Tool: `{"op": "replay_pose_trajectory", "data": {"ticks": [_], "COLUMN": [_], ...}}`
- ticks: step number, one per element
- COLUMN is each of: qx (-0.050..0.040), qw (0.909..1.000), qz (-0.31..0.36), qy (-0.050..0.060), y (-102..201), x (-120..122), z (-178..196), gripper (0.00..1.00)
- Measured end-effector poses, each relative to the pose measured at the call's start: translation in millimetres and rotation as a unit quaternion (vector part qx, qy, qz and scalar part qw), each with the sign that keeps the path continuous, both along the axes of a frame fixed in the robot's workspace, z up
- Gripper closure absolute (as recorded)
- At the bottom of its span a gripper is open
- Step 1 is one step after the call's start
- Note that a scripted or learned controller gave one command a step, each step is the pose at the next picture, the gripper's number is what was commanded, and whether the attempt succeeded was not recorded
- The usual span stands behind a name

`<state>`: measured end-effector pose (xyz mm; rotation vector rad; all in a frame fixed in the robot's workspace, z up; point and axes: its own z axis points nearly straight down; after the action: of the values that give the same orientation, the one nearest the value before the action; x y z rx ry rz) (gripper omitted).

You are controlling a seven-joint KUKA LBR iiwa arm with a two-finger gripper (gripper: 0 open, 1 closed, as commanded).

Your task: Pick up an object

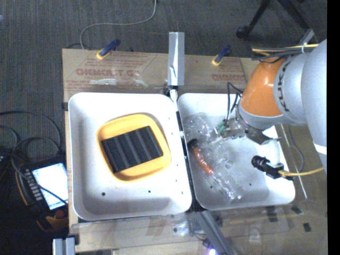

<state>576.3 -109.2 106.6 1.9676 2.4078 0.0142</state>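
A crumpled clear plastic bottle (220, 166) with an orange-brown strip along its left side lies in the right bin (276, 195). More clear crumpled plastic (197, 125) lies toward that bin's far left corner. My gripper (227, 128) hangs low over the right bin, just right of the far clear plastic and above the bottle's upper end. The orange wrist band (260, 94) hides most of it. A yellow tray with a black ribbed insert (134, 145) rests in the middle of the left bin (85, 195).
A black plug on a yellow cable (265, 164) hangs over the right bin's right side. A metal post (176, 57) stands at the back between the bins. Two blue-and-yellow clamps (108, 48) hold the cardboard behind.
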Motion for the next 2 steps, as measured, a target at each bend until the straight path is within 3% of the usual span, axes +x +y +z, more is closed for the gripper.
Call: {"op": "replay_pose_trajectory", "data": {"ticks": [1,2], "qx": [0.0002,0.0028], "qw": [1.0,0.9974], "qz": [0.001,0.071], "qy": [0.001,0.01], "y": [1.1,0.9], "x": [-0.4,44.1], "z": [-1.4,-14.4], "gripper": [0.0,0.0]}}
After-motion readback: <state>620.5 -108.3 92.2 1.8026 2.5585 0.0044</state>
